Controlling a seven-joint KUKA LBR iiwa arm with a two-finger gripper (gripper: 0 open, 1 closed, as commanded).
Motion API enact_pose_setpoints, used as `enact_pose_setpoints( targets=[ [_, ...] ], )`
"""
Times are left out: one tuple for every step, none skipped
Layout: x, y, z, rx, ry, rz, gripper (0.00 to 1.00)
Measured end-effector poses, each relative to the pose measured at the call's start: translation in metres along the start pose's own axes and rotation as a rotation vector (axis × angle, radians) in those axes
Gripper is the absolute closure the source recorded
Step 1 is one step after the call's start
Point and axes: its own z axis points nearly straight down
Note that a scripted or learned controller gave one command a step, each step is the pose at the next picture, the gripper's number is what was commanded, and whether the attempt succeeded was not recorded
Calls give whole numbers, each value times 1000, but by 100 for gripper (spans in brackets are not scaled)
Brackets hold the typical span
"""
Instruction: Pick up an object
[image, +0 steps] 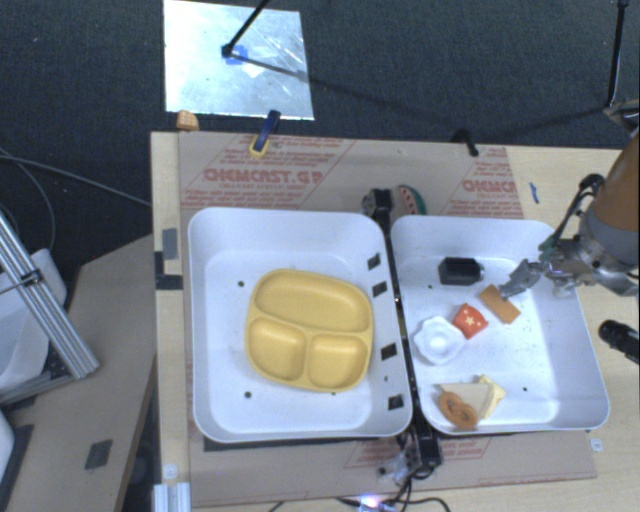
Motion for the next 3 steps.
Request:
enact_pose_setpoints(
  targets=[
    [62, 27, 83, -7, 0, -11, 0],
    [-11, -63, 83, -16, -6, 2, 0],
    [-6, -62, 76, -13, -3, -4, 100]
  ],
)
